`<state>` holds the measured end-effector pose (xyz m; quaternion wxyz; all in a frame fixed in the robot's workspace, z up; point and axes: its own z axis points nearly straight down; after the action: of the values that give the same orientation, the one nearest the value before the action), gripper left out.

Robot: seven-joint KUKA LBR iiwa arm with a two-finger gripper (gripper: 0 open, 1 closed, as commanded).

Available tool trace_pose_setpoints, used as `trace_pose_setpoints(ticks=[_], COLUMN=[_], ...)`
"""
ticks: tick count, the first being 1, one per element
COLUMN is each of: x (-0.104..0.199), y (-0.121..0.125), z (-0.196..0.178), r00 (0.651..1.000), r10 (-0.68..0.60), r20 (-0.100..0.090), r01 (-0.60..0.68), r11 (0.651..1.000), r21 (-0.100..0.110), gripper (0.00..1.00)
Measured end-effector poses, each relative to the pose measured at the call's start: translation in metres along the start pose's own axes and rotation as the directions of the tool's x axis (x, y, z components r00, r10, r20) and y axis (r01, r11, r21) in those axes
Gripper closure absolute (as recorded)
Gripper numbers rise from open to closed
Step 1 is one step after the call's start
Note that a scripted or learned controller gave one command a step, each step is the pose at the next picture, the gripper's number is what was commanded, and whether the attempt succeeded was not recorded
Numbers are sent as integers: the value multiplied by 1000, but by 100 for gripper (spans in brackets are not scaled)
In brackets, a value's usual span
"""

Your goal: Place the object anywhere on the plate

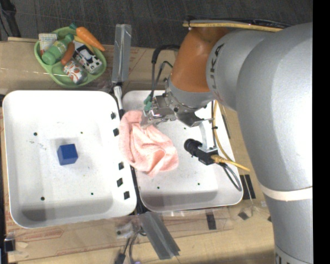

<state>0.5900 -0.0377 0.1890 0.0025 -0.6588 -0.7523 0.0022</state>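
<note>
Reaching in from the right, the big grey robot arm with its orange band bends down over the right-hand shallow white bin; its metal two-finger gripper sits low at the far left corner of that bin, right at the top edge of a crumpled pink cloth; the gripper's tip touches the fabric, yet whether it is spread, pressed together or pinching the cloth I cannot tell from where I stand. The cloth spreads out from just under the gripper towards the near side, bunched against the bin's left wall, with one fold riding up on the rim between the two bins. Well off to the gripper's left, alone in the left-hand shallow white bin, rests a small blue cube. Beyond the bins, up and to the left of the gripper, a green plastic bowl on the wooden bench holds toy food, an orange carrot among it.
</note>
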Motion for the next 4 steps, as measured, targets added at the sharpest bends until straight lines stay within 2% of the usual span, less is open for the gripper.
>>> trace_pose_setpoints(ticks=[1, 2, 3, 4], x=[1, 54, 95, 143], y=[1, -9, -27, -37], z=[-39, -45, -33, -25], r00=[1000, 915, 684, 343], r10=[-7, -402, -730, -939], r20=[0, 1, 0, 0], r01=[7, 402, 730, 939], r11=[1000, 915, 684, 343], r21=[1, 2, 3, 2], gripper=[100, 100, 100, 100])
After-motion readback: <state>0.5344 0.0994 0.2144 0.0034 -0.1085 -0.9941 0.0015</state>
